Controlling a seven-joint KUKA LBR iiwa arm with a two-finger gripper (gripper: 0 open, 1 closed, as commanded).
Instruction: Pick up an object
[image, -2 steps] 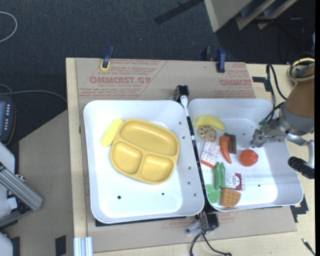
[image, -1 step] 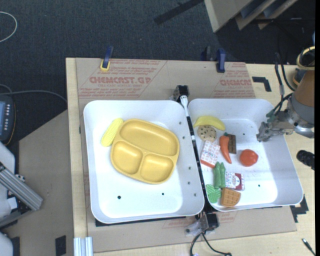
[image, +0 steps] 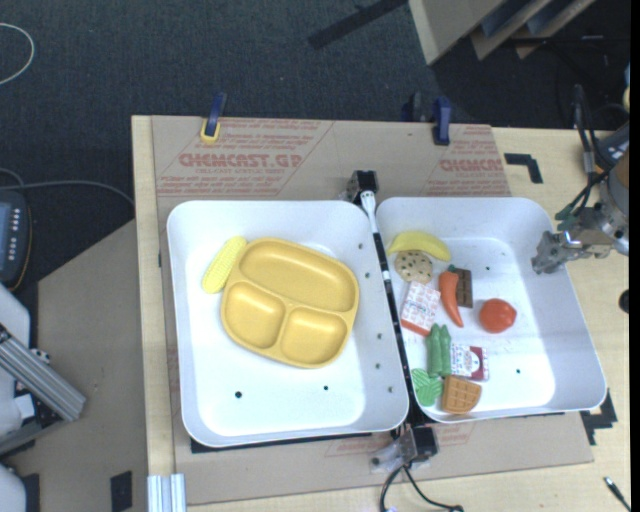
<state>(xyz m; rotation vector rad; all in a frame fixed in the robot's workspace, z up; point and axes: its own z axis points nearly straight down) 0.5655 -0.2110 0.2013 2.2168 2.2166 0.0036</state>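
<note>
One fixed overhead camera, slanted down, both white bins (image: 190, 300) in frame.

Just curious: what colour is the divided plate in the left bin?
Yellow plate, clearest in the camera view.

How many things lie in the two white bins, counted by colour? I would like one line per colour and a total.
Yellow: 3 (divided plate, corn cob, banana)
Orange or red: 3 (carrot, tomato, waffle)
Green: 2 (pods, leaf)
Brown: 1 (cookie)
White with red print: 2 (packets)
Total: 11
</note>
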